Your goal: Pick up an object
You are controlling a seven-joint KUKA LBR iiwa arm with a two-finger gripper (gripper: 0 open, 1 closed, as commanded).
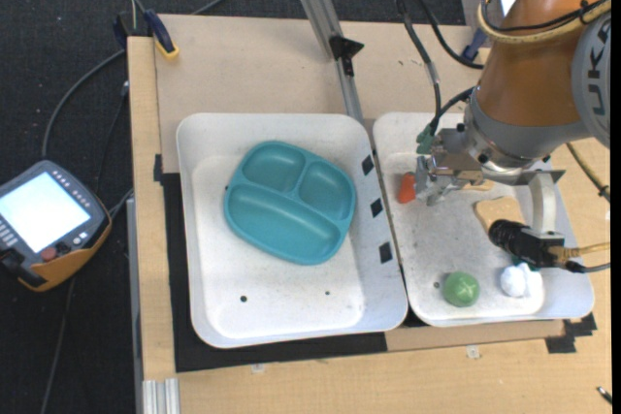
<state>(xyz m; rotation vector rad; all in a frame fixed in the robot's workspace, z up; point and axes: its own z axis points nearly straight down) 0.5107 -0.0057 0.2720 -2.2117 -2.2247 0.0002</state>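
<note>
Nothing's been picked up yet, pincer (434,181) state can't be told, lowered by the small orange block (406,189).

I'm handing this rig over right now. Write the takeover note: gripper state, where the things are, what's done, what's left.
Gripper: low over the right bin, near its left wall; whether it grips anything can't be told from this view.
Right bin: small orange object just left of the gripper, green ball near the front, white object beside it, tan flat piece partly under the arm.
Left bin: teal divided plate.
Done: nothing visibly lifted.
Left: grasp one object and raise it.
</note>
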